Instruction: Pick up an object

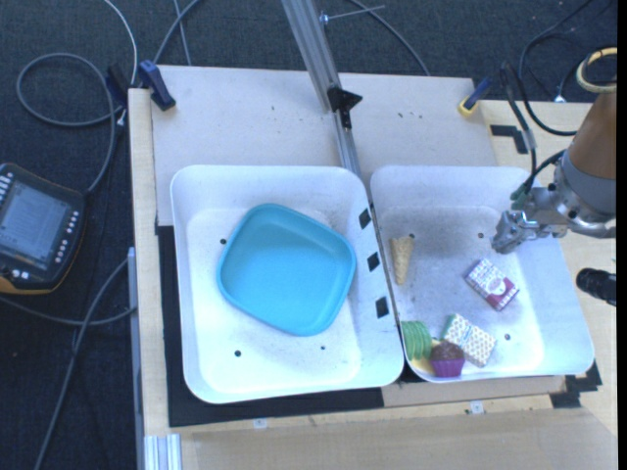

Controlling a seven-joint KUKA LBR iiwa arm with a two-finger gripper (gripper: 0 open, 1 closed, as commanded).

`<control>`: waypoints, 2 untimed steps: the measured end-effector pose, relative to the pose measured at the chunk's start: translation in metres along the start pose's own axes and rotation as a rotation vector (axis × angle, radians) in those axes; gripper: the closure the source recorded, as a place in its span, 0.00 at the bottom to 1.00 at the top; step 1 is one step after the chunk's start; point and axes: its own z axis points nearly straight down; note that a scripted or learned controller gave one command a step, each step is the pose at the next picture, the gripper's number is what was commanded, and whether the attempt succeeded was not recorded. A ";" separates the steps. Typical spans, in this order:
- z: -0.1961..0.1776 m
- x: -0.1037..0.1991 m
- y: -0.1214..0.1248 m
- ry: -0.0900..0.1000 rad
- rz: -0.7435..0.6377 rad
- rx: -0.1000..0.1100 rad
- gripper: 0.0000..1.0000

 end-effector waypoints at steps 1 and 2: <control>-0.030 0.000 0.001 0.000 0.000 0.001 1.00; -0.022 0.055 0.011 0.002 -0.005 0.004 1.00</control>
